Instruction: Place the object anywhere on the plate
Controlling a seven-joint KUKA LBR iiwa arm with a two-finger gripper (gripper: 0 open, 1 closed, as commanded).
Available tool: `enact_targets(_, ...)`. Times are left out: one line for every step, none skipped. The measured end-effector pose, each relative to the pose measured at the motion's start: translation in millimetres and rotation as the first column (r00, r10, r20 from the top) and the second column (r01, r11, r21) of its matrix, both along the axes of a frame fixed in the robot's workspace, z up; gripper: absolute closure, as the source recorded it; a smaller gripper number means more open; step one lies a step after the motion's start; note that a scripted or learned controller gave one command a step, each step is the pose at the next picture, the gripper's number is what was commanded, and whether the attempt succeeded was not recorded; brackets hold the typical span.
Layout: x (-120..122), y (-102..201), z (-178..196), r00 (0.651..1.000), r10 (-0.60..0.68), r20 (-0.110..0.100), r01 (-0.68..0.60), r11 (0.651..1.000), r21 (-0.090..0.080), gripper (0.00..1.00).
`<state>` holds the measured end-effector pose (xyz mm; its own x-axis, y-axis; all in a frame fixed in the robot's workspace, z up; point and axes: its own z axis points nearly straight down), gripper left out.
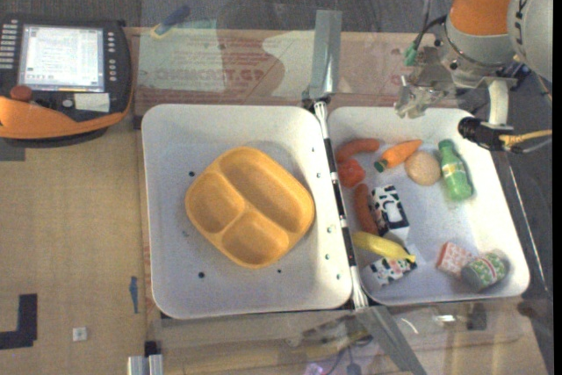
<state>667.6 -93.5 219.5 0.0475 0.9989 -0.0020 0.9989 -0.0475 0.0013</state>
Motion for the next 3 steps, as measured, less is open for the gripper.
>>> enact_targets(0,37,14,0.993,0.121,0.003,-0.121,0.993,0.001,1.00)
enact_targets(-43,151,-35,0.997,-0.072,-0.003,0.072,0.997,0.003,1.00)
enact_targets(-119,141,-35,0.997,0.072,-0.003,-0.072,0.997,0.003,1.00)
